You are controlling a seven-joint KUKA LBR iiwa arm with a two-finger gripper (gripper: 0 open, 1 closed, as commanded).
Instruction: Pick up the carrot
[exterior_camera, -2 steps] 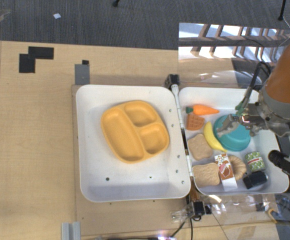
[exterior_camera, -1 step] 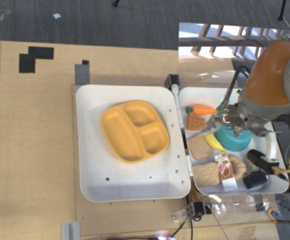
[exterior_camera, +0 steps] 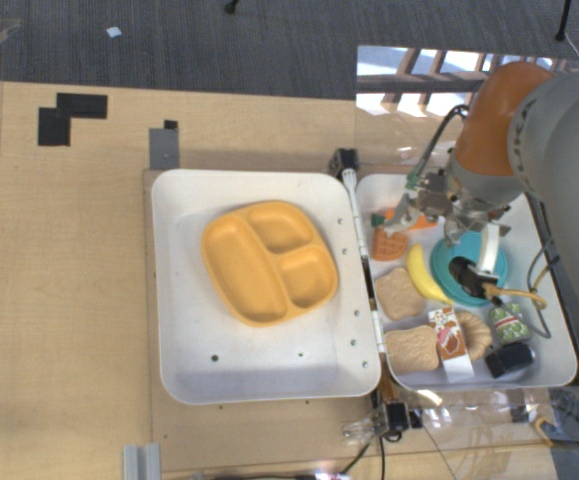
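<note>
Dark carpet runs behind a pale wooden bench (exterior_camera: 69, 268); two shallow white bins sit on it side by side. Left bin (exterior_camera: 169, 368): one yellow divided plate (exterior_camera: 269, 263), nothing else of note. Right bin (exterior_camera: 561, 368): crowded; the task's thing is in here.

Grey arm (exterior_camera: 569, 138) enters from the right of the view, with its orange band (exterior_camera: 494, 118) above the wrist; it bends down over the far half of the right bin.

Contents of the right bin, by size: a teal dish (exterior_camera: 451, 266) in the middle; two slices of bread (exterior_camera: 399, 293) near the left wall; a banana (exterior_camera: 424, 273) lying against the dish's left edge; a small black block (exterior_camera: 509, 358) in the near right corner.

Carrot (exterior_camera: 393, 238): orange, in the far left part of the right bin, just beyond the banana and close to the wall shared with the left bin. Its long axis appears to run roughly across the view, left to right, though the outline is blurred and partly covered.

Gripper (exterior_camera: 429, 206): low over the carrot's right-hand end, at or just above it; whether it is parted or closed cannot be told from here, and no grasp can be confirmed.

Finding: the carrot lies immediately to the view's left of the gripper; in my judgement the pick turns on closing across that long axis, clear of the banana.
</note>
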